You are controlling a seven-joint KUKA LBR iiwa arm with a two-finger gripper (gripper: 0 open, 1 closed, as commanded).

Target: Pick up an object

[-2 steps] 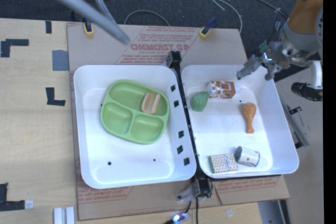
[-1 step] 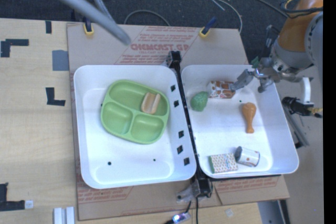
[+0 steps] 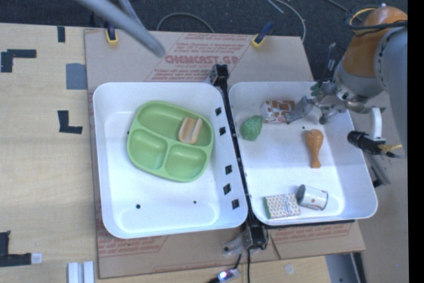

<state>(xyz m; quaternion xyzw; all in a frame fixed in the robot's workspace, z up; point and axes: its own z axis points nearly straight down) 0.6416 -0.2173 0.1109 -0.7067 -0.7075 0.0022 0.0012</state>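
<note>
The two bins (image 3: 106, 142) looked like smooth white plastic with a soft sheen. The green tray (image 3: 159, 149) in the left bin seemed matt plastic, and the hot dog (image 3: 190, 130) at its 2 o'clock looked like smooth toy plastic. Under the bins lay a flat matt cardboard sheet (image 3: 199, 56) on a pale wood-grain bench (image 3: 40, 162). The can (image 3: 312, 197) showed a glossy metallic side. The arm (image 3: 371, 50) had smooth grey and orange casing.

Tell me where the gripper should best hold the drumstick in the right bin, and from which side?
Probably grip the drumstick across its thin shaft, below the round head, coming straight down from above. It lies flat, pointing along the bin, with bare floor on both sides for the fingers.
</note>
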